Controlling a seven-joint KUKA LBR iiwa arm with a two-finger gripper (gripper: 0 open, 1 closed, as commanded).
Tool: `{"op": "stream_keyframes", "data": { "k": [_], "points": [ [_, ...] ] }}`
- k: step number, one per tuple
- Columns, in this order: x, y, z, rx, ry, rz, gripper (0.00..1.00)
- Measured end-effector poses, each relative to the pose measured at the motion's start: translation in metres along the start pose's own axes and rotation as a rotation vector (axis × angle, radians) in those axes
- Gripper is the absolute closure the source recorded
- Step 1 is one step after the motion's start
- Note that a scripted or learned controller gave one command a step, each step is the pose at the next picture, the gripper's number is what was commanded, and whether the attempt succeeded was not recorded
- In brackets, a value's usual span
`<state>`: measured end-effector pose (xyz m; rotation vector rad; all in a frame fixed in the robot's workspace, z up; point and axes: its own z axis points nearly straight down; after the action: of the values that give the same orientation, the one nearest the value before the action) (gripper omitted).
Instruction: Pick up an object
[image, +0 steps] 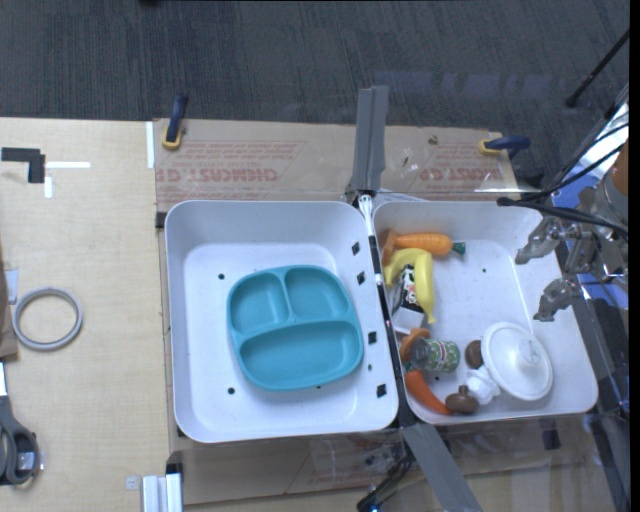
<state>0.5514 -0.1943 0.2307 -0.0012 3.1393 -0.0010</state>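
My gripper (545, 272) hangs over the right rim of the right bin (500, 260), open, with nothing between its fingers. In that bin lie an orange carrot (425, 242) at the back, a yellow banana (421, 280) and a black-and-white packet (404, 291) along the left wall. Nearer the front are a green jar (437, 355), a white lidded bowl (518, 362), a second carrot (426, 396) and a small brown piece (462, 402). All of them sit to the left of and below the gripper. A blue divided plate (295, 327) lies in the left bin (200, 300).
A grey tape roll (45, 318) and scissors (15, 452) lie on the wooden bench at the left. Clamps (177, 122) (505, 145) hold the cardboard behind the bins. A grey bar (370, 140) runs between the bins at the back.
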Motion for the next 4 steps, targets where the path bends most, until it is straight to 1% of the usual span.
{"op": "stream_keyframes", "data": {
  "k": [1,2,3,4],
  "points": [
    [-0.109,0.049,0.137,0.001,-0.003,0.053,0.00],
    [-0.068,0.096,0.137,0.000,-0.002,0.172,0.00],
    [-0.001,0.058,0.138,0.000,0.000,0.116,0.00],
    [0.070,0.041,0.137,-0.002,-0.004,0.188,0.00]
  ]
}}
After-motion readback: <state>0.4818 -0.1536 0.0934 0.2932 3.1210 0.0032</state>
